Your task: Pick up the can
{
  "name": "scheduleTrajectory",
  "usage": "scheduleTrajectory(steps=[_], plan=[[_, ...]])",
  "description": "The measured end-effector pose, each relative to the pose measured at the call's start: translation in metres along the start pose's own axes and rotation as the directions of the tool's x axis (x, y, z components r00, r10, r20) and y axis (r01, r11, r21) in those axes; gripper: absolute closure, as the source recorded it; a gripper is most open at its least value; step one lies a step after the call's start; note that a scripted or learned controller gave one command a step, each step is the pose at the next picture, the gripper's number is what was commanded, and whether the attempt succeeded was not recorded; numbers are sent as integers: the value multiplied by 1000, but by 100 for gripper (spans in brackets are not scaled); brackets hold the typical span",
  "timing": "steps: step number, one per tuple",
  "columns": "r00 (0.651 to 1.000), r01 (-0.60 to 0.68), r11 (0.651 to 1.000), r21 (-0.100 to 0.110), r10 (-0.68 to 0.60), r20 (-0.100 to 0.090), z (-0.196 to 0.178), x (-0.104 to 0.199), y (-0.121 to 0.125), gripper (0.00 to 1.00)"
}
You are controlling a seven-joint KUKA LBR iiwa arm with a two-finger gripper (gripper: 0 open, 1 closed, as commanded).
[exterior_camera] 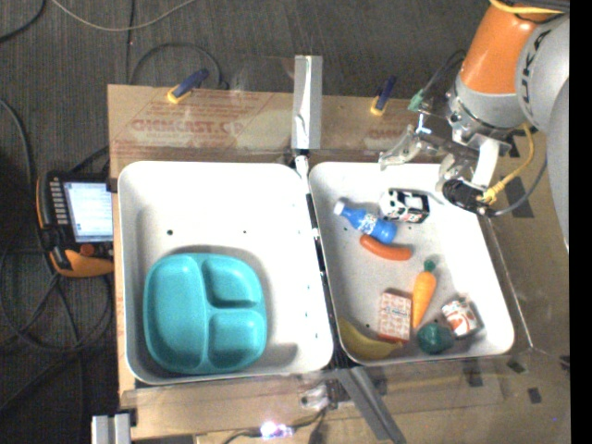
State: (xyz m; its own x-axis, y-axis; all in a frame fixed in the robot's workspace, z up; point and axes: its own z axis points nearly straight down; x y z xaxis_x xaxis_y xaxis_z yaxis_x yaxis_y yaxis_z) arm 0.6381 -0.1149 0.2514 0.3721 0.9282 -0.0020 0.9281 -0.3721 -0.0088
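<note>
While tool (pixel 442 166) hovers over right bin's (pixel 500 289) far edge, finger state unclear, can (pixel 461 317) lies near front corner.

Gripper (pixel 460 176) above right bin's (pixel 499 276) far edge, can (pixel 461 317) near front corner, carrot (pixel 423 293) beside it.

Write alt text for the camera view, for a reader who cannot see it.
The arm reaches in from the right, its gripper above the right bin's far edge, holding nothing. That bin holds a can near its front right corner, plus a bottle, carrot, banana and small box. The left bin holds a teal tray.
</note>
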Motion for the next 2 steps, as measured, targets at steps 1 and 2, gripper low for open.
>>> scheduleTrajectory(steps=[1,2], plan=[[999,49,999,0,-49,1,65,-31,-51,0],[989,-146,989,0,146,-1,148,-53,-18,0]])
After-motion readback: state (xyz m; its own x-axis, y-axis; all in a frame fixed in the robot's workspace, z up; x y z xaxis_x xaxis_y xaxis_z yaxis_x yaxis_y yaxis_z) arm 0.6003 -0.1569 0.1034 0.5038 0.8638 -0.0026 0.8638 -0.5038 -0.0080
